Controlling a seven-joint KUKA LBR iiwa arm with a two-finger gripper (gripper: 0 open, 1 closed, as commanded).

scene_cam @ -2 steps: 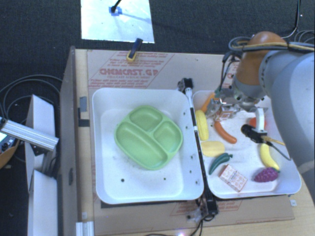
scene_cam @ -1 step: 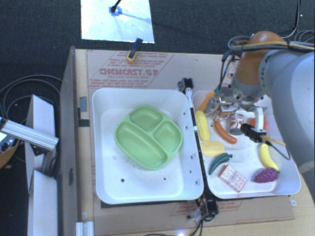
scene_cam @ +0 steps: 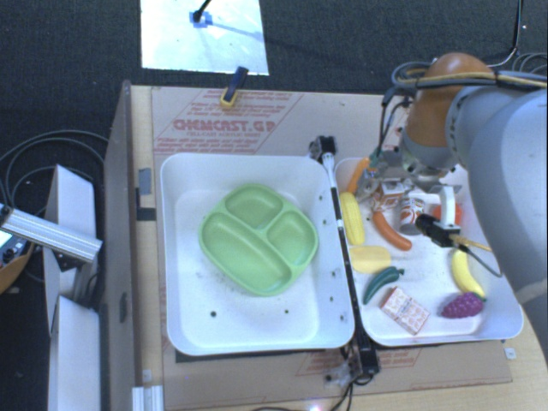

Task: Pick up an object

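Note:
My gripper [scene_cam: 391, 197] reaches down into the far part of the right bin [scene_cam: 505, 319], under the grey arm with its orange band. It hovers among toy foods: an orange carrot [scene_cam: 358, 176] to its left, a yellow corn cob [scene_cam: 349, 217] by the bin's left wall, and an orange-red sausage [scene_cam: 392, 230] just in front of it. Whether it touches any of them is hidden by the wrist.
Nearer the front of the right bin lie a yellow block [scene_cam: 370, 258], a green pepper [scene_cam: 382, 283], a patterned box [scene_cam: 404, 309], purple grapes [scene_cam: 462, 305] and a banana [scene_cam: 465, 272]. In the left bin [scene_cam: 184, 315] rests a green divided plate [scene_cam: 259, 239].

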